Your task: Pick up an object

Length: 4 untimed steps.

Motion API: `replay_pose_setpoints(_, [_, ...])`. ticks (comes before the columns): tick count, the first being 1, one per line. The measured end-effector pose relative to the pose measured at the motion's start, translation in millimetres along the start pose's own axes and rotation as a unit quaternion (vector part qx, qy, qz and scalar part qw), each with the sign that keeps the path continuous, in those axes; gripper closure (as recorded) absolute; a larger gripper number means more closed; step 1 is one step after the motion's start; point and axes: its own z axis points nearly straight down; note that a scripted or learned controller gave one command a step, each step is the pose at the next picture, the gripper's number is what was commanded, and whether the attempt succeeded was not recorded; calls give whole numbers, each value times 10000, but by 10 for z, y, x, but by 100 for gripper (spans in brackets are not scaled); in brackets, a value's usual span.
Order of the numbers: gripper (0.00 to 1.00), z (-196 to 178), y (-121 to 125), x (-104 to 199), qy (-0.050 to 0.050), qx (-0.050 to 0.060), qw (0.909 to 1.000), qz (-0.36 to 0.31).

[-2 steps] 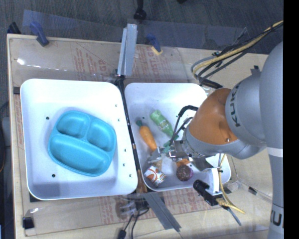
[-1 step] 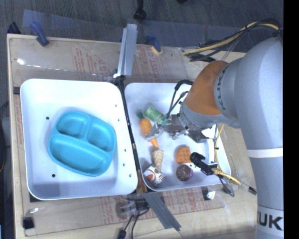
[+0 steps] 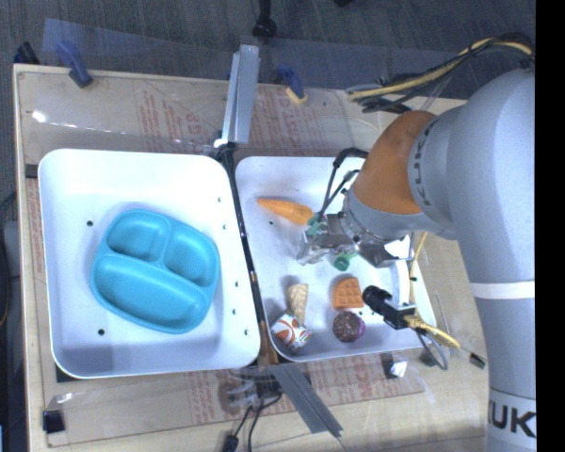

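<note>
My gripper (image 3: 322, 243) hangs low over the middle of the right bin (image 3: 264, 172). An orange carrot (image 3: 284, 209) lies just up and left of it. A small green object (image 3: 342, 261) sits right at the gripper's lower right side; whether they touch is unclear. Below are an orange waffle-like piece (image 3: 347, 293), a dark purple round item (image 3: 347, 326), a beige cone-shaped piece (image 3: 298, 298) and an orange-and-white round item (image 3: 288, 330).
The left bin (image 3: 66, 177) holds a blue divided plate (image 3: 156, 269). A dark divider runs between the bins. The grey arm covers the right bin's right side. Clamps and cables lie at the bench's far edge.
</note>
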Motion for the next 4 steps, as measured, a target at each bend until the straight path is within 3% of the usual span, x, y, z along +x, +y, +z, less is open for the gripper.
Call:
replay_pose_setpoints(1, [100,97,-287,-458,1,-9,10000,28])
replay_pose_setpoints(2, [0,97,-287,-457,0,-9,10000,25])
replay_pose_setpoints(3, [0,86,-771,-230,-15,-43,10000,2])
replay_pose_setpoints(4, [0,97,-106,-226,0,-15,10000,15])
